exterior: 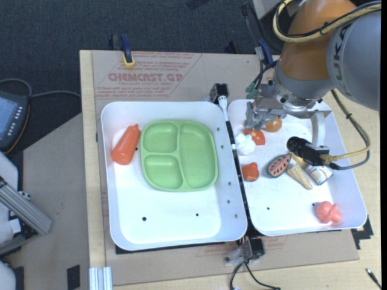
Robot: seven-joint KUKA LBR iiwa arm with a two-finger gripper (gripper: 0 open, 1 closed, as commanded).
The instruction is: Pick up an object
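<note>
Gripper (261, 118), right bin (347, 180): jaw state cannot be told, wrist blocks them. Small red piece (258, 138) and white lump (244, 142) lie just below the jaws, touching; orange ball (273, 124) just beside. Risk: crowded pieces, so a closing grasp likely nudges one aside or catches two

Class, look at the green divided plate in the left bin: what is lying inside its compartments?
Nothing lies in the three compartments of the green divided plate; all show bare green. An orange bottle-shaped toy lies beside it on the left bin floor. What lies under the plate is covered.
</note>
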